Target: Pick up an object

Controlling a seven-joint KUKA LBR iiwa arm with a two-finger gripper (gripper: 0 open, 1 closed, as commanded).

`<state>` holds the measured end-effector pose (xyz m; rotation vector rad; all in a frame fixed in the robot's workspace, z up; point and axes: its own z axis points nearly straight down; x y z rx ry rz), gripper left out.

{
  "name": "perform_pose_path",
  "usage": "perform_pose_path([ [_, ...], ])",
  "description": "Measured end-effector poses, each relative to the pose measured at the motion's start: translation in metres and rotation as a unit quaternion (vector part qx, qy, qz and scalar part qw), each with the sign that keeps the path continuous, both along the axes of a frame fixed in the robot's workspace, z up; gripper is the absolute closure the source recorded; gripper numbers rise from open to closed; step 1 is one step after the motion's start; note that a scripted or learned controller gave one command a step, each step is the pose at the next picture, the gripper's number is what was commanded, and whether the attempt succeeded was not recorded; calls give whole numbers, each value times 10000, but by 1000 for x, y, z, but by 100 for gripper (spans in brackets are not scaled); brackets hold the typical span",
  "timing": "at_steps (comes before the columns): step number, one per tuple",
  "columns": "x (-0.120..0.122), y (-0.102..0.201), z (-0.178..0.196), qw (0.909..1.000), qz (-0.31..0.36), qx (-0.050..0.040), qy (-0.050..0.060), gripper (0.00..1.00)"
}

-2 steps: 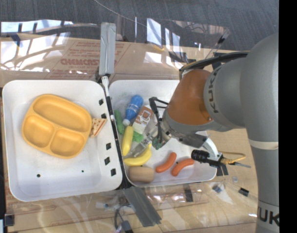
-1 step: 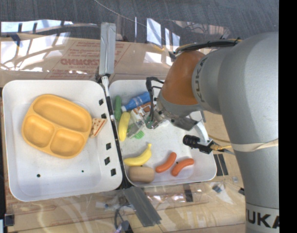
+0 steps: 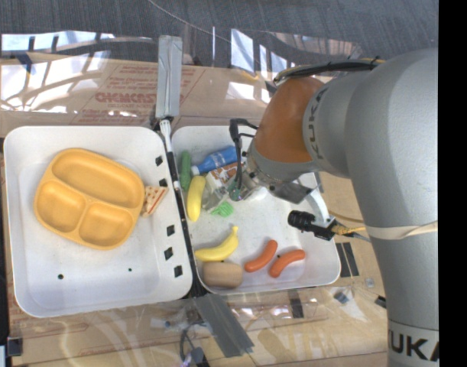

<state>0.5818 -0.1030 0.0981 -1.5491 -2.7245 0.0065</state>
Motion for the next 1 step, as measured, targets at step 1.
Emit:
perform_pose_path([
  [1, 43, 69, 96, 9991, -420, 5, -59, 100],
])
